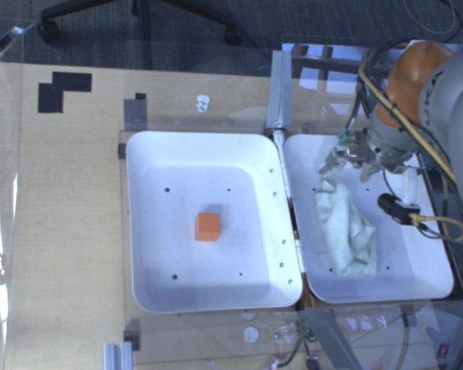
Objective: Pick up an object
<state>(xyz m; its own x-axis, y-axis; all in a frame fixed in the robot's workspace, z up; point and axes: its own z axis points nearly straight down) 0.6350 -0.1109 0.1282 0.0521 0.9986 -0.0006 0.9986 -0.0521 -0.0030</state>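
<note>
Status: pick not done. Nothing is lifted as far as I can see.

Claw [347, 164] hangs over the upper part of the right bin [370, 295], at the top end of the crumpled white cloth [346, 230]. Can't tell whether it's touching the cloth or just above it. Can't tell how far open it is either, since the wrist and cables cover too much. No object visible in its hold.

Candidates:
- white cloth: runs from under the claw down the middle-left of the right bin, bunched and floppy. My guess is it's the target, since it's nearest.
- orange cube [207, 227]: sits alone near the centre of the left bin [201, 136], flat on the floor, well apart from the walls and from the claw.

What's left, by my read: descend, close on a fold, lift and confirm something comes up.

Obstacles: none around the cube. On the cloth side, the divider between the bins is close on the left, and the arm [447, 99] crowds the upper right of the frame.

Elsewhere: bench [62, 206] has a black L-shaped mark [62, 91] upper left; chair base [139, 6] on the floor at the top. Neither matters.
</note>
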